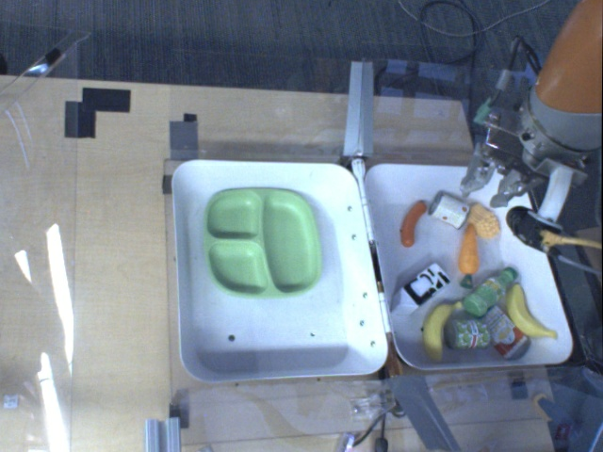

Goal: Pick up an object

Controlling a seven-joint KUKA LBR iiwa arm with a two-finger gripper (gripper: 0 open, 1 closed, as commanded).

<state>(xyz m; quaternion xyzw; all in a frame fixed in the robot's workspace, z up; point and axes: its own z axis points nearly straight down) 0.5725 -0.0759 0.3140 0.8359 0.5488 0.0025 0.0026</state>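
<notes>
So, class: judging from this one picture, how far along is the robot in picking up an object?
Done: the gripper has reached the far edge of the right bin. In hand: nothing sits between its open jaws. Left: closing on an item, perhaps the small can just below, and lifting it. The green tray lies in the left bin.

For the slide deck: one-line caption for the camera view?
Gripper open above the right bin of toy food, near a small can; green divided tray in the left bin.

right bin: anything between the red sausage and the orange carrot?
No. In the camera view the stretch of white bin floor between the red sausage and the orange carrot is bare; the small can lies above that line.
</notes>
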